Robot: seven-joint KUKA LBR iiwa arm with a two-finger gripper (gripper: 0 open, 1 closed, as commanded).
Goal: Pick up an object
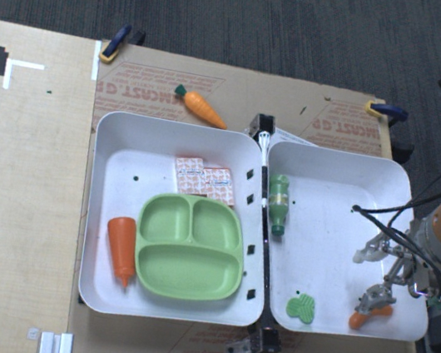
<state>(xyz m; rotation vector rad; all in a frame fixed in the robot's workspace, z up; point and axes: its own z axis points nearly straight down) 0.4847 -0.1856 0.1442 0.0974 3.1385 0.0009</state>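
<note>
The gripper (373,302) is low in the right bin (346,185), near its front-right corner, directly over a small orange object (368,317). Fingers touch or hide its top; open or closed, and whether it has a grip, cannot be told. A green bottle (278,206) lies by the bin's left wall, w/ a green leafy piece (301,308) at the front.

one fixed camera looks down slantwise on both bins (107,194).

Green divided plate (191,248), orange bottle (121,249), white bins (116,145).
</note>
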